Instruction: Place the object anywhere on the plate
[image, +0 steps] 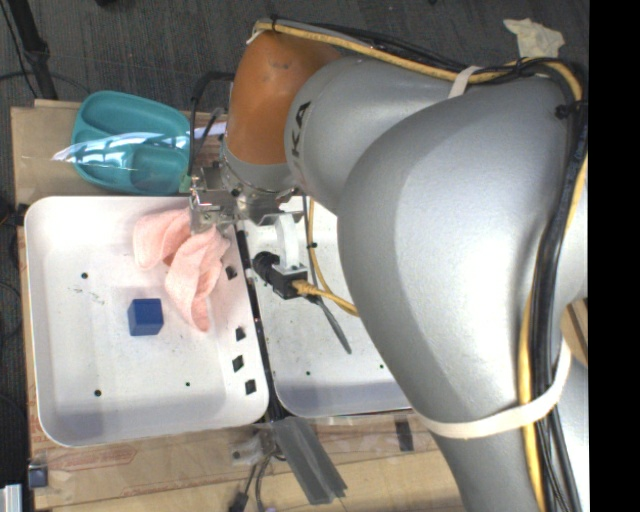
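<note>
A small blue cube (145, 317) lies on the floor of the left bin (60, 400), left of centre. A pink, crumpled-looking soft item (190, 262) lies in the upper right part of that bin, to the right of the cube. My gripper (207, 208) hangs over the top edge of the pink item, near the bin's back rim, and the wrist hides what is under it. The cube sits apart from the gripper, lower left of it.
A teal bowl-like object (130, 140) with clear plastic on it sits outside the left bin at the back. The right bin (320, 390) is largely covered by my arm (430, 200). A yellow cable and black connector (285, 285) hang over the divide between the bins.
</note>
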